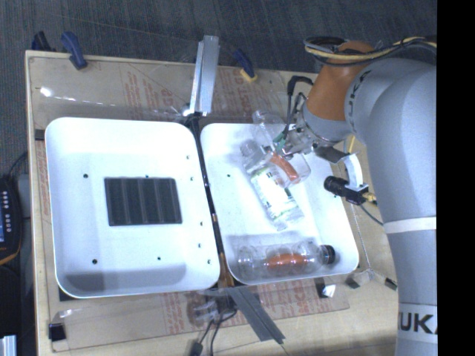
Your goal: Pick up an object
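Arm [386, 124]: reaching in from the right, over the right bin's far corner.
Gripper [295, 141]: hanging low beside the bottle's top; whether it is gripping cannot be told.
Bottle [273, 191]: clear, white-labelled, lying aslant mid-bin.
Orange item [286, 167]: lying against the bottle, just under the gripper.
Second bottle [286, 258]: lying along the near wall.
Right bin [230, 199]: holding all three.
Left bin [67, 199]: showing a dark grate [142, 201].
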`<state>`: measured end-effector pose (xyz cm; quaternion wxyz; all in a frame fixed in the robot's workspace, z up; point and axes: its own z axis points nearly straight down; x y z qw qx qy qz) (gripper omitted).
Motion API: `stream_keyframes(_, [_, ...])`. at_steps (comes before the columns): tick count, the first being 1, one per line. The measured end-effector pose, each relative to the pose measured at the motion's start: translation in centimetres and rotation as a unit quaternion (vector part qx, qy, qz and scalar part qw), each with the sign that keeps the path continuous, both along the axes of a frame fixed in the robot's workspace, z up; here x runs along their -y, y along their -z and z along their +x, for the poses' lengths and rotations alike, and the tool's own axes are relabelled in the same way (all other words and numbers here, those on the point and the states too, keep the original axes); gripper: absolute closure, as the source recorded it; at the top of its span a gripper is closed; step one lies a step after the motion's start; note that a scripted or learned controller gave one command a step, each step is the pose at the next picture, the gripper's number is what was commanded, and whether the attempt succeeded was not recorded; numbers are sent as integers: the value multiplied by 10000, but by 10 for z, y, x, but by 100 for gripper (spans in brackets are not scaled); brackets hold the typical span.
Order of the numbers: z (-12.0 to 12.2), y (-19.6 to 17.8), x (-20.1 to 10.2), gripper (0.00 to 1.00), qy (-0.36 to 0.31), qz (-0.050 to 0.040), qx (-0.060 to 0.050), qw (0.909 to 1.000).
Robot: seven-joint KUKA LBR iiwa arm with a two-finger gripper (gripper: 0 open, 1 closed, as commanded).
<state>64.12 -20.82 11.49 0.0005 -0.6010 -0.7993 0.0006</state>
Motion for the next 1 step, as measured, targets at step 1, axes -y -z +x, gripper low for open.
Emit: stream_keyframes(1, [16,-79,-63,100,-240,2,-1,9997])
